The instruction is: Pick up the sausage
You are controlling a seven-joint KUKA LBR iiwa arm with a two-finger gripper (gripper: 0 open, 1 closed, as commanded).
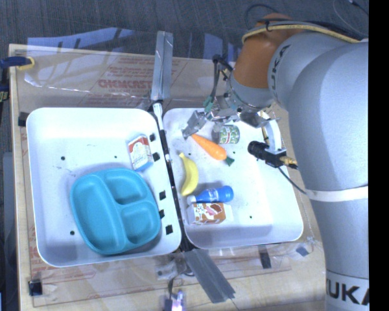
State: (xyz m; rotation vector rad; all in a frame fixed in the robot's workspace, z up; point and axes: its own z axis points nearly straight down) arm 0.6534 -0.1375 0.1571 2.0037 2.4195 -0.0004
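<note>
The arm [311, 109] hid much of the right bin [282, 222]; the end effector [198, 123] hovered beside the carrot [209, 147], its opening unreadable.

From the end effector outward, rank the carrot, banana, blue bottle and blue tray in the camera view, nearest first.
Measured from the end effector, in the right bin's far left corner:
1. Carrot, just below it in the right bin.
2. Banana, along that bin's left wall.
3. Blue bottle, nearer the bin's front.
4. Blue tray, in the left bin.
</note>
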